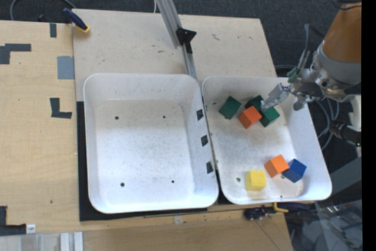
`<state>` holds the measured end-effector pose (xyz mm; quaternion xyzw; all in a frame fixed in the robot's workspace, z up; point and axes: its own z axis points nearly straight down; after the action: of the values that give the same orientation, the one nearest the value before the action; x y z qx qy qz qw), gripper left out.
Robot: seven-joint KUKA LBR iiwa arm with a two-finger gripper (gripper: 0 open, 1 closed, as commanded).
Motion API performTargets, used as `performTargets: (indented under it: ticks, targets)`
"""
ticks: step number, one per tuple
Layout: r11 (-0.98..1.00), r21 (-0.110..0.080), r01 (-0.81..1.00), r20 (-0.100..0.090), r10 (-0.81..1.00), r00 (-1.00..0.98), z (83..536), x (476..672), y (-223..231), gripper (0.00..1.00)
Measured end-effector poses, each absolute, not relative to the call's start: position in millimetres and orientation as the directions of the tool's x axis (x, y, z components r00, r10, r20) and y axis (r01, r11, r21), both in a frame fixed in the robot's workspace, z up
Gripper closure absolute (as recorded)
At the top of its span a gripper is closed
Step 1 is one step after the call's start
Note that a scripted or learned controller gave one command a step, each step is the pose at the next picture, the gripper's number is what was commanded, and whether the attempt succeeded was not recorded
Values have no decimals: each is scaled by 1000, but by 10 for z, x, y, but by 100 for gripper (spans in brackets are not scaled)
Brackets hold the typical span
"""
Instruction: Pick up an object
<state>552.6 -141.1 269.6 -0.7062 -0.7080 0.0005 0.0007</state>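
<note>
My hand (276,94) hovers over the shallow white right bin (305,144), just above a dark green cube (270,116); whether it's open, I can't tell.

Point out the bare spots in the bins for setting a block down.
The left bin floor is bare. In the right bin, bare floor lies between the green and orange cubes by the gripper and the yellow, orange, blue cubes.

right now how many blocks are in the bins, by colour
green blocks: 2
orange blocks: 2
yellow block: 1
blue block: 1
total: 6, all in the right bin
</note>
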Motion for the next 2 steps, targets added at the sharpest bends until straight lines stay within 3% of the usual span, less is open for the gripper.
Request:
performTargets:
  ticks: [1,2]
  targets:
    - [2,-1,1000,0,1000,-2,2696,5526,-1413,0]
    - [1,-6,1000,-1,1000,-1,2253,5508,-1452,0]
